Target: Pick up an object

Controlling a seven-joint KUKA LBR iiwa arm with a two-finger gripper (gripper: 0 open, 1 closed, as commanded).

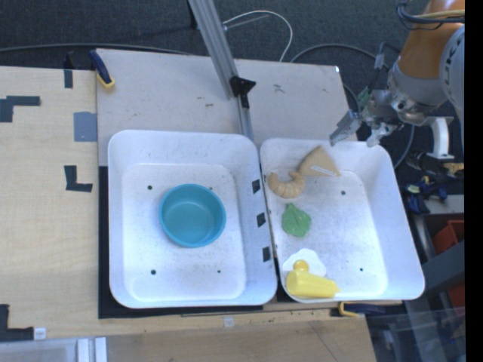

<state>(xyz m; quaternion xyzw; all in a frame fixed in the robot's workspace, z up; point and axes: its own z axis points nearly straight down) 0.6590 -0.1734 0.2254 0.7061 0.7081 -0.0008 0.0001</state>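
gripper (353,132) seen spread open, nothing held, hung over far right corner of right bin (400,202) | nearest target: tan wedge (318,162) inside that bin, just left-and-nearer of gripper | long axis judged slanted toward croissant (285,185) | descent needed

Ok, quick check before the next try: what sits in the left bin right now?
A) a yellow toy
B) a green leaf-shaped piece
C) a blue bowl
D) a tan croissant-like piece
C: the blue bowl sits alone in the left bin, while the green piece, the yellow toy and the tan piece all lie in the right bin.
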